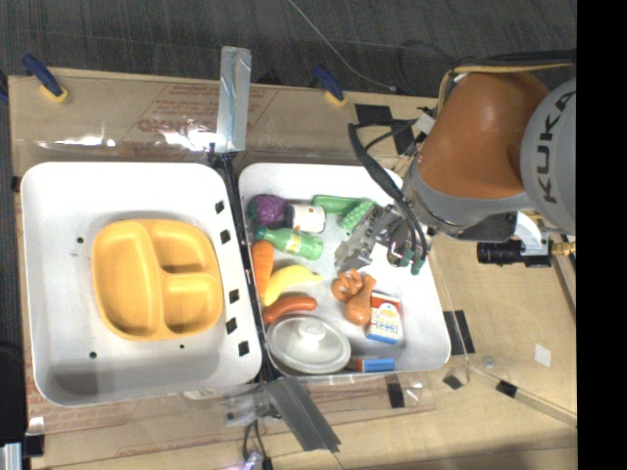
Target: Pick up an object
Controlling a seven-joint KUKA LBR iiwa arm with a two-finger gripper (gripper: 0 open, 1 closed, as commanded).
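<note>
My gripper (361, 241) hangs over the right bin (427, 313), near its middle right. It is just above an orange-brown toy food piece (353, 296) and right of a green bottle (291, 244). Close by lie a purple toy (265, 209), a green vegetable (339, 204), a carrot (263, 261), a banana (291, 279) and a red sausage (289, 307). A round grey lidded bowl (310, 343) and a small printed carton (385, 320) sit at the front of the bin. I see nothing held.
The left bin (49, 223) holds a yellow divided plate (157, 275). A red and blue marker (372, 365) lies by the right bin's front wall. The orange and grey arm (480, 145) covers that bin's back right corner.
</note>
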